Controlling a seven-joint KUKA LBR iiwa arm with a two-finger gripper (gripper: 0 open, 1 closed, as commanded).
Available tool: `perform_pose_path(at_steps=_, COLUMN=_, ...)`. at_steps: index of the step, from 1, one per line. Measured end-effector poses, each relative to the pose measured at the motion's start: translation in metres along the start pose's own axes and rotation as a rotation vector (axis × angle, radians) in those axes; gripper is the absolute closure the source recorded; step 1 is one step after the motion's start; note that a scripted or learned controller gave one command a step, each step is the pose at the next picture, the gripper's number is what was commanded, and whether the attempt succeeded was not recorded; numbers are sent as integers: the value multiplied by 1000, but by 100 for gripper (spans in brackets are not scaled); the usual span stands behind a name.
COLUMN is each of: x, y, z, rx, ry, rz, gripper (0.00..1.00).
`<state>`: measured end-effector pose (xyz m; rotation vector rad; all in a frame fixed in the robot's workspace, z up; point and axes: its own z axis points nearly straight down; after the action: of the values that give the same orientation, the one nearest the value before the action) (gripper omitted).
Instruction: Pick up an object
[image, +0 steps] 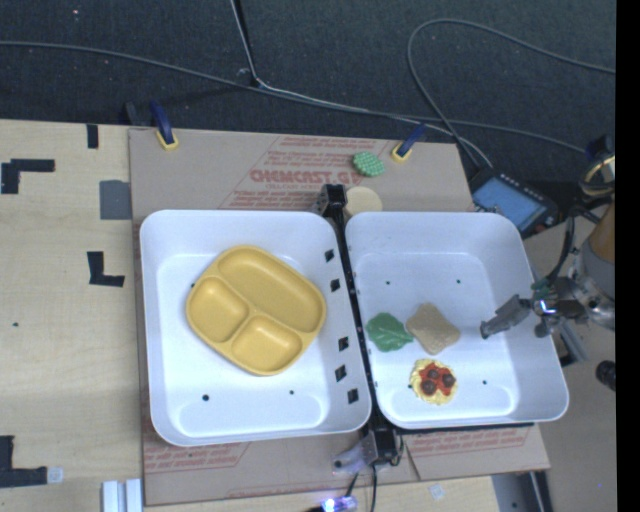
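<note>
I see a yellow tray (257, 309) in the left bin (165, 250); right bin (500, 240) holds 3 toy foods; gripper (497, 324) grip: cannot tell.

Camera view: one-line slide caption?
Pincer hovers at right bin edge near toast, leaf and pizza; yellow tray in left bin.

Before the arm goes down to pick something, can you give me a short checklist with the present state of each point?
1. Objects to pick lie in the right bin: green leaf piece, tan bread piece, small pizza piece. Ok.
2. Gripper is inside the right bin, on its right side. Ok.
3. Gripper is over an object: not ok, it is to the right of the bread.
4. Leaf and bread are apart: cannot tell, they lie very close.
5. Pizza lies apart from the others. Ok.
6. Something is held: not ok, nothing between the fingers.
</note>
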<state>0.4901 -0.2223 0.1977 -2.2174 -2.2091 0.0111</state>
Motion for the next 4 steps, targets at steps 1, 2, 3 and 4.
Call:
perform_pose_path(at_steps=1, x=0, y=3, z=-6, rx=-12, ry=-4, rz=-4, gripper=0)
perform_pose_path(at_steps=2, x=8, y=1, z=55, rx=-7, ry=-1, rz=-5, gripper=0)
perform_pose_path(at_steps=3, x=9, y=1, z=109, rx=-10, ry=-3, rz=-5, gripper=0)
perform_pose_path(at_steps=4, x=9, y=2, z=96, rx=-12, ry=-3, rz=-6, gripper=100)
